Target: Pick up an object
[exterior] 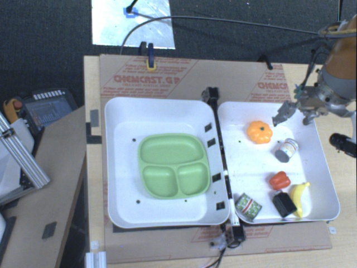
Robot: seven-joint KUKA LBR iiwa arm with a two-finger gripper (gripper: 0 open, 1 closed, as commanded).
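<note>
The gripper [294, 114] sits at the upper right of the frame, over the far edge of the right bin [323, 166]. Its two fingers stand apart, with nothing between them. One fingertip [278, 119] points down and left toward the pumpkin [260, 132], which lies just below and left of the gripper, close to it but apart.

The other items lie lower in the right bin. The can [285, 150] rests on its side below the gripper. The red pepper [279, 180] lies below the can. The banana [301, 196] and the black block [284, 204] touch near the lower right corner. The packet [247, 206] lies at the bin's lower left corner.

The left bin [120, 149] holds a green tray [172, 165] with three compartments.
</note>
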